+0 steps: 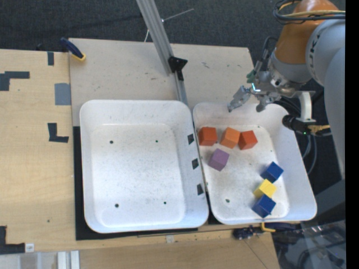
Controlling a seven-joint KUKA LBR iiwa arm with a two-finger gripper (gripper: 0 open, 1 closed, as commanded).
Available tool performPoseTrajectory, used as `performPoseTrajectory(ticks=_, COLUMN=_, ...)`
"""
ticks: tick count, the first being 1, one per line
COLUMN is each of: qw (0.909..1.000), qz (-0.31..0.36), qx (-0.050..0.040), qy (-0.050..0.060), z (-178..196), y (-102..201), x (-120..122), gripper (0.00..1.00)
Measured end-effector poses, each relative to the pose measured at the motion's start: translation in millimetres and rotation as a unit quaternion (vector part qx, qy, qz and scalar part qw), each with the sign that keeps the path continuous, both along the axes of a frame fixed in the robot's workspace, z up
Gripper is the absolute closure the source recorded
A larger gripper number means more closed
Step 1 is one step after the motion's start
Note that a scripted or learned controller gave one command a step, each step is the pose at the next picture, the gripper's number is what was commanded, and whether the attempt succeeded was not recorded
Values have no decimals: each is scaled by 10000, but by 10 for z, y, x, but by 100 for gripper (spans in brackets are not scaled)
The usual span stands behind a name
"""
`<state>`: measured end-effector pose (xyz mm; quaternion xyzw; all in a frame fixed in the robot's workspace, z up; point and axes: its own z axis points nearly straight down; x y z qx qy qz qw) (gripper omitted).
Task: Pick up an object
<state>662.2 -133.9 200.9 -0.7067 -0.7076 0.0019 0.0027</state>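
Note:
The right bin [291, 150] holds several small blocks. An orange-red block [208, 135], an orange block [230, 137] and a red block [247, 139] lie in a row near its far side. A purple block [219, 159] sits just in front of them. Two blue blocks [272, 171] [264, 205] and a yellow block [266, 188] cluster at the near right. My gripper [247, 101] hangs open above the bin's far rim, its two fingers spread, nothing between them. It is behind the row of blocks, apart from them.
The left bin [134, 167] lies beside the right one. A slanted metal rail [160, 35] runs from the top down to the gap between the bins. A blue and yellow clamp [73, 48] sits at the bench's far left.

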Motion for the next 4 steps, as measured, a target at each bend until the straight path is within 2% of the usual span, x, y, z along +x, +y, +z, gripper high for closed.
performPoseTrajectory(ticks=1, qw=10000, qz=5, qx=-13, qy=-24, z=38, y=-4, x=10, gripper=0)
performPoseTrajectory(ticks=3, qw=10000, qz=2, qx=-9, qy=2, z=-1131, y=-11, x=-38, gripper=0)
performPoseTrajectory(ticks=4, qw=10000, qz=8, qx=-12, qy=-22, z=-992, y=-6, x=-20, gripper=100)
